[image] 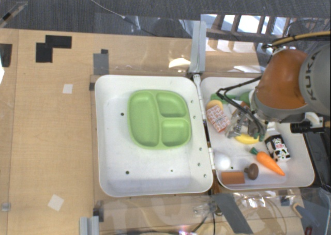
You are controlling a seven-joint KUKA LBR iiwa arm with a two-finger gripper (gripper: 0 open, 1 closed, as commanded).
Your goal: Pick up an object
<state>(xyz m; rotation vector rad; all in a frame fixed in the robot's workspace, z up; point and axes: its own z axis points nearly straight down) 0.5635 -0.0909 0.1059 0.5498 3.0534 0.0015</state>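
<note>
Pincer hangs low inside the right bin, at the end of the grey arm with its orange band; whether it is spread or pressed together cannot be told from this slant, and nothing can be seen pinched in it. A yellow banana lies just beneath its tip, too close to tell whether they touch. To the pincer's left sits a pink-and-white checked packet, and a green item peeks out behind the arm. Toward the near side of the bin lie an orange carrot, a small black-and-white figure just beside it, a brown round piece and a reddish-brown block. The left bin holds a green divided plate near its middle. Both bins rest on the pale wooden counter.
</note>
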